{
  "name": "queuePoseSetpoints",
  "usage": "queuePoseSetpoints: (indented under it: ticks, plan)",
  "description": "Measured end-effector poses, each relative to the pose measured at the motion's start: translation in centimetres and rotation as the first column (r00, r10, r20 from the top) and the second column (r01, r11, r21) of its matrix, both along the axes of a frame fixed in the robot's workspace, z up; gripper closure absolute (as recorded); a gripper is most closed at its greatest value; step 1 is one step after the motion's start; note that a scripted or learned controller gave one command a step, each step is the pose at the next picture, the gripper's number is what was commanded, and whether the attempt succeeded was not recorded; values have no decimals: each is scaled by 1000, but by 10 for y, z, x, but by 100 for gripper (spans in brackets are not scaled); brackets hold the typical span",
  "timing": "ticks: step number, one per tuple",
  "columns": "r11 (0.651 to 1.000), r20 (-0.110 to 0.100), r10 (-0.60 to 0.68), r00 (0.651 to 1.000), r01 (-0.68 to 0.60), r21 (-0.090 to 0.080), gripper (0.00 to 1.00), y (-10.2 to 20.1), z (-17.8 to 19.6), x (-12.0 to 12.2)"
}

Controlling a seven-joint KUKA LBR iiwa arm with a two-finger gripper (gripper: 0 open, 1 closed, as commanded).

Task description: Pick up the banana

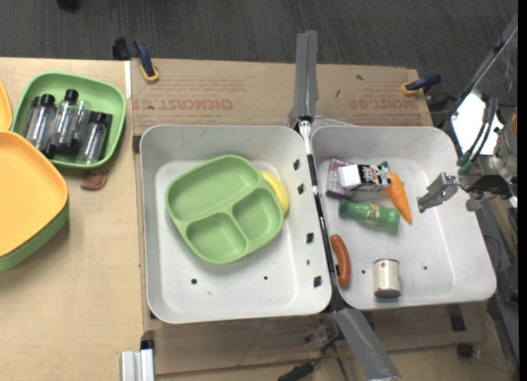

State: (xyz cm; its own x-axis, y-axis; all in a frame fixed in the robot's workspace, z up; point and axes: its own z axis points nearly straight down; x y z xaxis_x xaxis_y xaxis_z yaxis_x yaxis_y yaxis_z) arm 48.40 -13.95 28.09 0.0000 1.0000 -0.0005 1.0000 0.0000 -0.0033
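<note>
The jaws (438, 192) sit above the right bin (445, 285), close to its right wall, on a wrist that enters from the right edge of the view; whether they are open or closed cannot be determined from this view, and no object is seen between them. The banana (277, 191) lies in the left bin (165, 289), well apart from the jaws and far to their left, across the divider between the two bins. Only a yellow portion of it is visible, protruding from beneath the right edge of the green divided plate (224, 207), which rests tilted over it. The nearest objects to the jaws lie just to their left in the right bin: an orange carrot (399, 194), touching a green bottle (370, 212) lying on its side, and a small printed packet (356, 176) just beyond the carrot. Below and to the left of the jaws, a small tin can (387, 278) stands near the front wall, and a red sausage-shaped item (341, 258) lies against the left wall of that bin. Far to the left of the jaws, on the desk (74, 322), a green tray (37, 91) holds several dark-capped bottles (66, 127), beside a stack of orange plates (29, 202).
</note>
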Motion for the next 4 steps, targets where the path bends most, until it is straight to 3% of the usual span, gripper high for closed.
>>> queuePoseSetpoints:
  ticks: [1, 2, 3, 4]
  plan:
    - [961, 1, -278, 961, 278, -1, 0, -43, 13, -6]
    - [726, 3, -688, 726, 688, -3, 0, -20, 54, -6]
    - [202, 3, -979, 202, 979, -6, 0, -70, 51, -7]
    - [203, 3, -979, 203, 979, -5, 0, -82, 78, -6]
